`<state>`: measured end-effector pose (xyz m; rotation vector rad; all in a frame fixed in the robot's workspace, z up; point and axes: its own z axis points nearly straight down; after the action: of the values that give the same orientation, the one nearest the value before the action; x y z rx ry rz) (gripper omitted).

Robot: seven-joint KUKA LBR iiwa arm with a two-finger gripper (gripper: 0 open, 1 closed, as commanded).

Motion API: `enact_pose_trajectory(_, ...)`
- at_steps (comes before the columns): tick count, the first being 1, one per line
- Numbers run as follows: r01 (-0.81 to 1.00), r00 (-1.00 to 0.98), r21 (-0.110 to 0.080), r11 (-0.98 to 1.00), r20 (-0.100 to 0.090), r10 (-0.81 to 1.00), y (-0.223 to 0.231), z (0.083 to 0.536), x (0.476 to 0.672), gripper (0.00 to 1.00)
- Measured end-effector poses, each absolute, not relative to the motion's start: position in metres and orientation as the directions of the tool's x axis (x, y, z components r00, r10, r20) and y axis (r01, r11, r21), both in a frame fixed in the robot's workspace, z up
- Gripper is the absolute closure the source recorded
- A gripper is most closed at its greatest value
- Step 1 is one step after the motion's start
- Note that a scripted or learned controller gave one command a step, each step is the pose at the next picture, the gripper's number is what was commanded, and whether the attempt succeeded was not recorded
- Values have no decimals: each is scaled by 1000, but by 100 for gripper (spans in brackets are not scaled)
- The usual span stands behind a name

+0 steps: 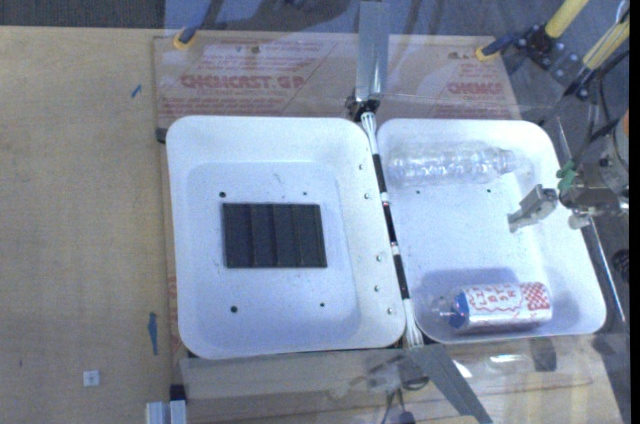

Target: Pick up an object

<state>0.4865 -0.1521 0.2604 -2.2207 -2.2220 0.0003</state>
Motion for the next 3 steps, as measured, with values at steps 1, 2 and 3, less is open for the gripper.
enact_pose_trajectory(1, 999, 41, -2, -41, 0, 999, -53, 184, 479, 0)
enact_pose_trajectory(2, 999, -31, 8, 31, -2, 1000, -116, 89, 481, 0)
enact_pose_trajectory(3, 988, 153, -1, -153, 0, 988, -62, 184, 479, 0)
